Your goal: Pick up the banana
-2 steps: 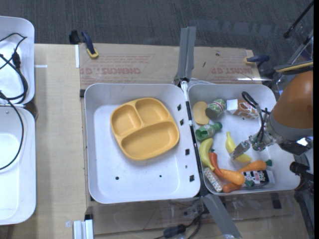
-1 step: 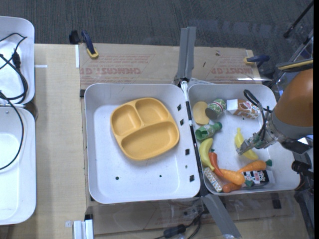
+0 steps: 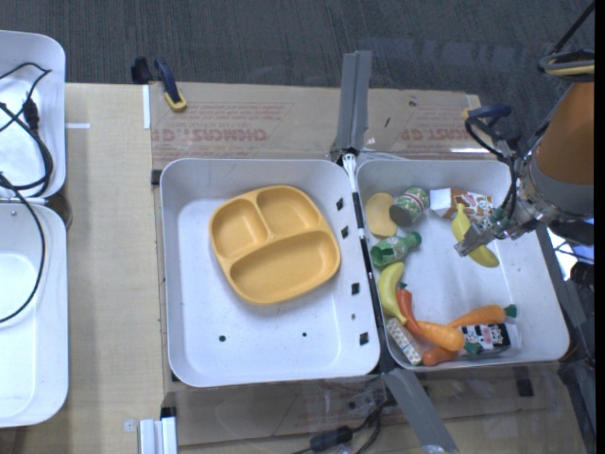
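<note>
Camera view: two banana-like yellow items are seen in the right bin (image 3: 529,348). One banana (image 3: 390,289) lies against the bin's left wall, about midway along it, with a green-tipped end pointing toward the far edge. A second yellow banana-shaped item (image 3: 471,237) lies in the far right part of the bin, directly beneath the gripper (image 3: 470,245).

The gripper is positioned low over this second yellow item, at or near contact with it. Whether the item is seated between the fingers cannot be determined, and the finger opening cannot be read.

Around the left-wall banana the following are located: a green bottle (image 3: 393,249) just beyond it, a round yellow piece (image 3: 380,214) and a small can (image 3: 410,205) toward the far left corner, and a red pepper (image 3: 406,304) touching its near end. Carrots (image 3: 463,327) and a dark packet (image 3: 488,338) are located along the near edge. A small white block (image 3: 440,199) lies at the far edge.

The left bin (image 3: 189,348) carries an orange divided plate (image 3: 274,244), set near its centre.
</note>
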`<state>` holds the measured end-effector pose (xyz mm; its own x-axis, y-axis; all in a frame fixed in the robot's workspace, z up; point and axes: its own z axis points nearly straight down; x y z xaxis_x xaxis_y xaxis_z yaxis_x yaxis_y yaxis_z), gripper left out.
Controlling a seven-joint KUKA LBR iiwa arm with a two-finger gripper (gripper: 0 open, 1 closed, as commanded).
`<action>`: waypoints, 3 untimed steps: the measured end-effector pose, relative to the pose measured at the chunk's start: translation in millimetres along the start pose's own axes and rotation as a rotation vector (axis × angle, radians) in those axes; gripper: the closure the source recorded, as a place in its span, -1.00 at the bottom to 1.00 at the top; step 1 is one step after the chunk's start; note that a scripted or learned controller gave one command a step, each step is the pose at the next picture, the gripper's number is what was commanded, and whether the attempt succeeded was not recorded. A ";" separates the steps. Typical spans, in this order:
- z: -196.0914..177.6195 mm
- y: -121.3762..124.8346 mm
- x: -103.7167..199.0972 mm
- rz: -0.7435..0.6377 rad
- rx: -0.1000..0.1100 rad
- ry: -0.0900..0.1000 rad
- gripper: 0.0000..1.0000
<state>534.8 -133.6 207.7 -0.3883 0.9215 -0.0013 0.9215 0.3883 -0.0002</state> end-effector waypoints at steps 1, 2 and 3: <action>116.5 -52.8 21.9 -0.096 0.000 0.001 1.00; 107.6 -52.2 21.3 -0.093 -0.002 0.001 1.00; 16.5 64.3 20.0 0.153 0.001 0.000 1.00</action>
<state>586.3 -90.2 191.2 -0.2433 0.9700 -0.0017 0.9700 0.2433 -0.0011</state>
